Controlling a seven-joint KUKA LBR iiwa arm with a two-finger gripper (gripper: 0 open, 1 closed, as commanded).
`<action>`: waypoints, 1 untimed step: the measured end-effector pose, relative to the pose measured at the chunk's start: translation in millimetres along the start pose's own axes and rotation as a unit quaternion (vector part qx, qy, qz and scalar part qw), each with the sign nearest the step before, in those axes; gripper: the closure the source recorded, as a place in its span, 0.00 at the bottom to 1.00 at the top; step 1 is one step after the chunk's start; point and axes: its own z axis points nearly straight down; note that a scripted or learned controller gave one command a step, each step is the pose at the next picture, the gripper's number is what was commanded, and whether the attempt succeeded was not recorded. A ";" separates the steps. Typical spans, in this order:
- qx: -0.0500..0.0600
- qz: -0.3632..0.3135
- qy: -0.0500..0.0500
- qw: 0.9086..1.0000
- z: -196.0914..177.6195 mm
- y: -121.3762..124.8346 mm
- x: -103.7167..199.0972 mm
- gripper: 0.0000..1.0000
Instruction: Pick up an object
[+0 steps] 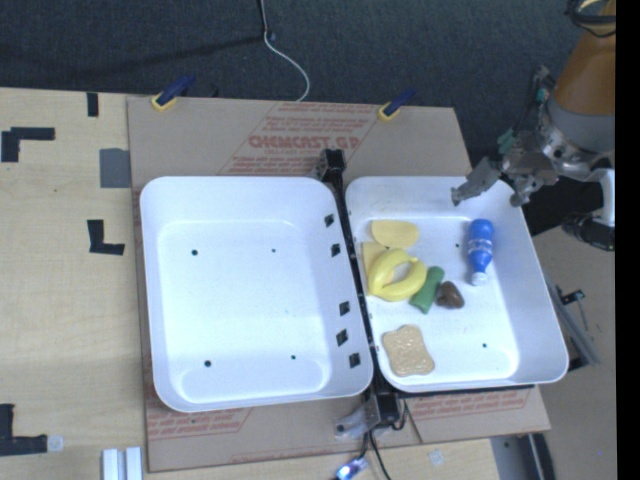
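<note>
Blue plastic, in the shape of a small bottle (480, 250), is being lined up as the likeliest pick in the right bin (535, 308), where it is lying with its long axis running from the far wall towards the near edge, white cap at the near end. The hand (491, 184) is being held over the bin's far right corner, its two fingers spread apart and nothing being gripped between them. The bottle is lying just beyond the fingertips, on the near side and slightly towards the bin's middle, so a short drop and a small reach inward are being called for. Further off, towards the divider, a cluster is being left aside: a yellow banana (397, 279), a pale yellow piece (394, 234) behind it, a green block (430, 291), a brown lump (451, 295) and a tan slice of toast (408, 351) nearest the front. The left bin (160, 298) is standing alongside on the bench (60, 298).
</note>
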 end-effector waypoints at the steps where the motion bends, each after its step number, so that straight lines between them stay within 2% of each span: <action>1: 0.003 -0.001 0.000 1.000 172.6 22.2 -9.0 0.00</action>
